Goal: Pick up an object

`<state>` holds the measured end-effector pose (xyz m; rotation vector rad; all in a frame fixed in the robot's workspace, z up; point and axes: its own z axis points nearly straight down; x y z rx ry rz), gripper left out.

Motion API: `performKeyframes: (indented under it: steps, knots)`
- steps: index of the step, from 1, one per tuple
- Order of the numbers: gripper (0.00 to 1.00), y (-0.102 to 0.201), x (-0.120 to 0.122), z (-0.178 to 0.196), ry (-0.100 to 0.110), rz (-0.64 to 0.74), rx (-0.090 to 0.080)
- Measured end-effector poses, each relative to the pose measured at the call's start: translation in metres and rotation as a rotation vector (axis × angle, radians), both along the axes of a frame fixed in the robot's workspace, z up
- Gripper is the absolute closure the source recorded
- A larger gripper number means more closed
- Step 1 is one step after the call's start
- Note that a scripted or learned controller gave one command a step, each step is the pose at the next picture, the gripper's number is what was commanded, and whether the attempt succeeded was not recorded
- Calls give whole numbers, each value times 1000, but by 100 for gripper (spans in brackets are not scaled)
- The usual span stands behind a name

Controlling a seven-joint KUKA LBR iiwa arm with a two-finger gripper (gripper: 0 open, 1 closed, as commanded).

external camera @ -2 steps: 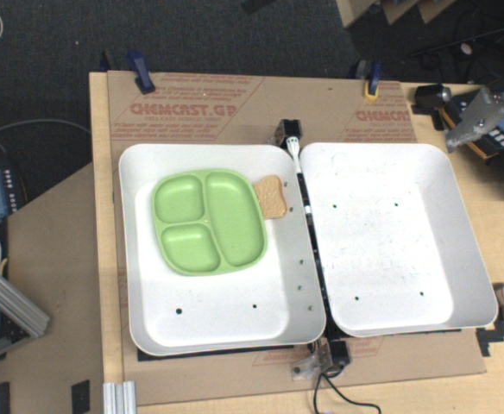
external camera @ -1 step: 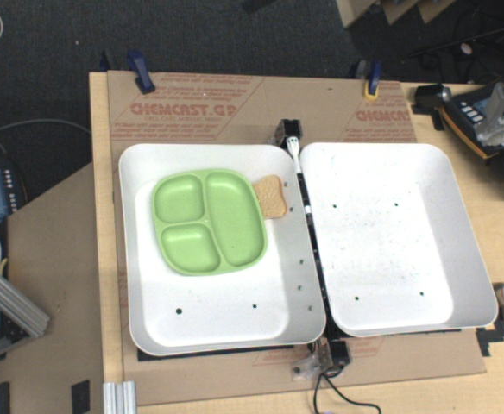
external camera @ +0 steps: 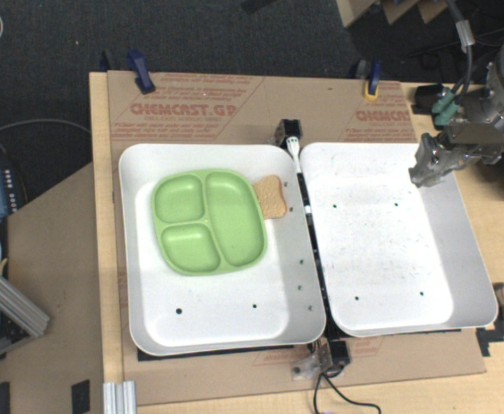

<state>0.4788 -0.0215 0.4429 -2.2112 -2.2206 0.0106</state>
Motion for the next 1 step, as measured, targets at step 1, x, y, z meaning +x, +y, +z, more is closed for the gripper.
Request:
performKeyframes:
  steps: [1]
  knots:
    - [100,77,0,-40,-4,4,0]
